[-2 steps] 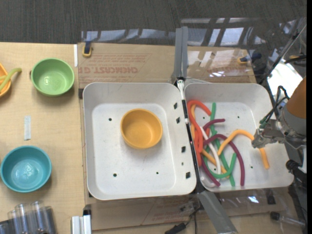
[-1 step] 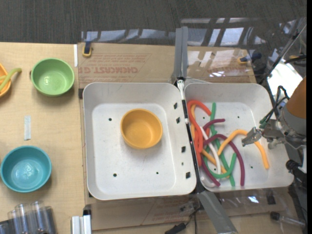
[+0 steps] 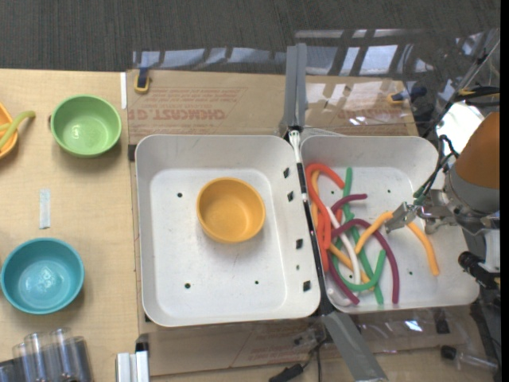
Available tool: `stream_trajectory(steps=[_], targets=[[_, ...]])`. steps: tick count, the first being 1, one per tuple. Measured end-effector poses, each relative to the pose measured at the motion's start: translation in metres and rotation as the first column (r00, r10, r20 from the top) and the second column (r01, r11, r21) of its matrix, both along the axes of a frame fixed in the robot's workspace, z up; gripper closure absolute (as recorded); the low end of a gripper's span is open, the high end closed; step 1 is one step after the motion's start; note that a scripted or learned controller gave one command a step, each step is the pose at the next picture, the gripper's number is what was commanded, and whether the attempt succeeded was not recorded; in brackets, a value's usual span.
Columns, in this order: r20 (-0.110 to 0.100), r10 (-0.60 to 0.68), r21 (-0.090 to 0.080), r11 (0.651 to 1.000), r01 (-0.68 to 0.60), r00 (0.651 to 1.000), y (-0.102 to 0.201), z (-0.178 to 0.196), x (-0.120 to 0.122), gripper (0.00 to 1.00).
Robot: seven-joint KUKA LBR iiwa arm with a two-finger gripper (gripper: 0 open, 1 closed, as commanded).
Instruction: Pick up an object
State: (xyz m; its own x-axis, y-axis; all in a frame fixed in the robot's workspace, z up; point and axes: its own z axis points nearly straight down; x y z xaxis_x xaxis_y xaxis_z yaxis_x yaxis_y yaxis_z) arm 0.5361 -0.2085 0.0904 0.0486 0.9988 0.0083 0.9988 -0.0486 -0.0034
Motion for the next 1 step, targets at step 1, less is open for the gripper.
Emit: stream_trajectory(steps=[1], targets=[[0.000, 0.000, -0.007, 1.000, 0.000, 1.000, -0.0029, 0.0089, -0.0007, 1.00]])
